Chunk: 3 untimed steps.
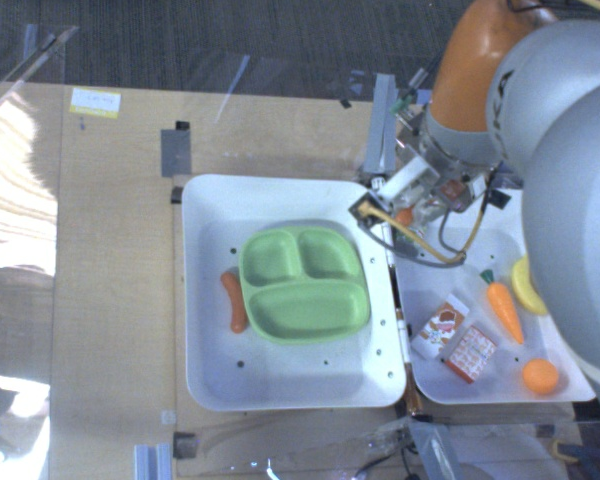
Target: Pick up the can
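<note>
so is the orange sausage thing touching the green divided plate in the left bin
Touching. In the camera view the sausage lies along the left edge of the green plate, its right side pressed against the rim with no white bin floor showing between them.

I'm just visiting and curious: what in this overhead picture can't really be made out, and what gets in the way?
- Gripper: in the camera view, its fingers blur into cables and brackets, so their state is unclear.
- Can: no can is recognisable; the grey arm covers much of the right bin.
- Yellow item: half hidden behind the arm.
- Two small cartons: print too small to read.
</note>
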Tool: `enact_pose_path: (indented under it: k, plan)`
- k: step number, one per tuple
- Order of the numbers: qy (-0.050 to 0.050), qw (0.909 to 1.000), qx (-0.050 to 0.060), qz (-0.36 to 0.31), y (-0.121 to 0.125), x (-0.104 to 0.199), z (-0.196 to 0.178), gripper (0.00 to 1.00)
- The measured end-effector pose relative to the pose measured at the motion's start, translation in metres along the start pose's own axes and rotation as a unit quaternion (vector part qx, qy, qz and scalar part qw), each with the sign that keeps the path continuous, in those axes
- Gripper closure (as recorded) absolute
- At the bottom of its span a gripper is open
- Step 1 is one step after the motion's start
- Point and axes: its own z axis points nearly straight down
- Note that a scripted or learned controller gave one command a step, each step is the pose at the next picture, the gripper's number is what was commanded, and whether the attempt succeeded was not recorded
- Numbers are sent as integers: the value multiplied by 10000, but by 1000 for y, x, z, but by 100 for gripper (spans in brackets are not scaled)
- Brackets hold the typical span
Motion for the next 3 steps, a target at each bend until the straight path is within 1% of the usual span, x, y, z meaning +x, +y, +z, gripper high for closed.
enact_pose_path:
  k: [1, 2, 3]
  plan:
    - [0, 9830, -22, -1834, 129, -63, 1, 100]
    - [3, 8902, -14, -4556, 58, 24, 11, 100]
    - [5, 8886, -4, -4587, -19, 49, 6, 100]
